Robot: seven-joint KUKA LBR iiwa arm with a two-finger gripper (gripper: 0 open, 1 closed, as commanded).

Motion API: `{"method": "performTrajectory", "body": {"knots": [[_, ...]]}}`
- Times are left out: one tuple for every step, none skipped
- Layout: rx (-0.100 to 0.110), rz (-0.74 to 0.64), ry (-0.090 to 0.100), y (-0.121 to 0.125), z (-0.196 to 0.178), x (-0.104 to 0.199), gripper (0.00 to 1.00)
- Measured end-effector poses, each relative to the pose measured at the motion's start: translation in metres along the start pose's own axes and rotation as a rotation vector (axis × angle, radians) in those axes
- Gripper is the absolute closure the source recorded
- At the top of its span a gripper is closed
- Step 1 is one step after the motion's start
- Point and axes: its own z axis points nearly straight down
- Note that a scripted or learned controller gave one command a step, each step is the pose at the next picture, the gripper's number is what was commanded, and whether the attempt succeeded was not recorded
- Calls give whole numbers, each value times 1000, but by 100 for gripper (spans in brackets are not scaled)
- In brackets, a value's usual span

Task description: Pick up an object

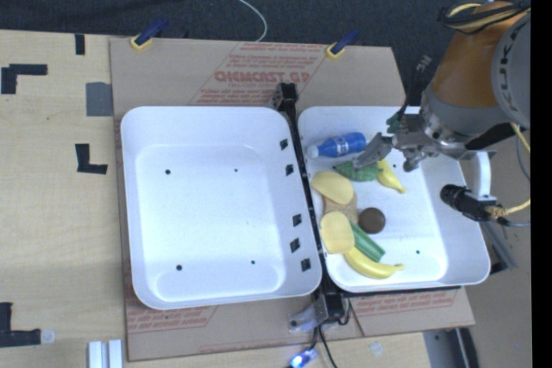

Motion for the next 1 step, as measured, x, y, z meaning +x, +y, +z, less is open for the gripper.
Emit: {"method": "performTrajectory", "body": {"knots": [[2,2,3,-4,118,3,0]]}}
